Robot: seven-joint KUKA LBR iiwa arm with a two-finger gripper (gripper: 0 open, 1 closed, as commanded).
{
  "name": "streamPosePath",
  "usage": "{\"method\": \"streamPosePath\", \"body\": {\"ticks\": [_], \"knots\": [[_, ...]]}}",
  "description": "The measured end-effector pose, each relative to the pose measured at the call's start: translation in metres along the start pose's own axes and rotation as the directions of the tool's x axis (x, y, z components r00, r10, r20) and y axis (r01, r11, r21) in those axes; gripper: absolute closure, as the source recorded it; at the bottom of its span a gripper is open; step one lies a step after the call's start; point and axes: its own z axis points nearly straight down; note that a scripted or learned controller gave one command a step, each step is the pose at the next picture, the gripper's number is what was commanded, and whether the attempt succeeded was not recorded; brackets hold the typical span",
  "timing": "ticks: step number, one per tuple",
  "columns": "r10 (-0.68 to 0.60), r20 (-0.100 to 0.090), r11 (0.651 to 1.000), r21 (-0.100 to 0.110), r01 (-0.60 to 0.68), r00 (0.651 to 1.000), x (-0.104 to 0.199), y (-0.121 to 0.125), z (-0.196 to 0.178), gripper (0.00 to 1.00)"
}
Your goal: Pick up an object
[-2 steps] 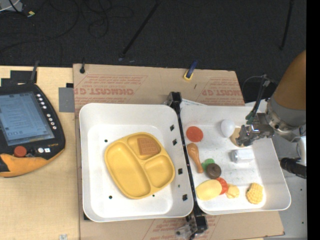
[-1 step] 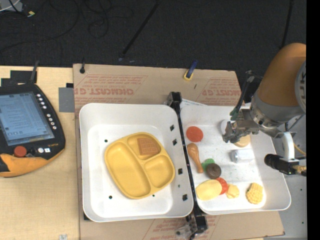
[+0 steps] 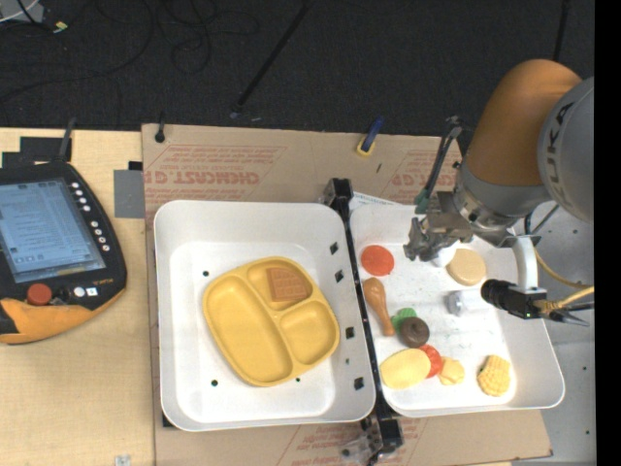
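1. Arm [image 3: 529,134] enters from the right; gripper [image 3: 425,244] sits low over the back of the right bin [image 3: 543,391]. Fingers appear as one dark cluster, so I cannot tell whether they are apart or closed. Nothing visibly held.
2. Nearest items: red round piece [image 3: 377,259] just left of the gripper, cream disc [image 3: 467,267] just right of it.
3. Brown drumstick [image 3: 376,305] lies long axis running back to front, thick end toward the red piece, narrow end near the dark brown ball [image 3: 415,332].
4. Front of that bin: pale yellow lump [image 3: 405,368], corn cob [image 3: 494,376] standing roughly upright along the bin's depth.
5. Green piece [image 3: 404,315] is partly hidden by the ball; small grey object [image 3: 454,304] is too small to identify.
6. Left bin [image 3: 175,260] holds a yellow divided plate [image 3: 257,333] with a waffle [image 3: 286,283] in its rear compartment.
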Motion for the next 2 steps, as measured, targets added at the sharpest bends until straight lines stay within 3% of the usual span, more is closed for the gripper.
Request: {"method": "streamPosePath", "body": {"ticks": [1, 2], "knots": [[0.0, -0.001, 1.0, 0.001, 0.0, 1.0, 0.051, 0.014, -0.007, 1.0], [0.004, 0.001, 1.0, 0.002, -0.004, 1.0, 0.069, 0.025, 0.0, 1.0]]}}
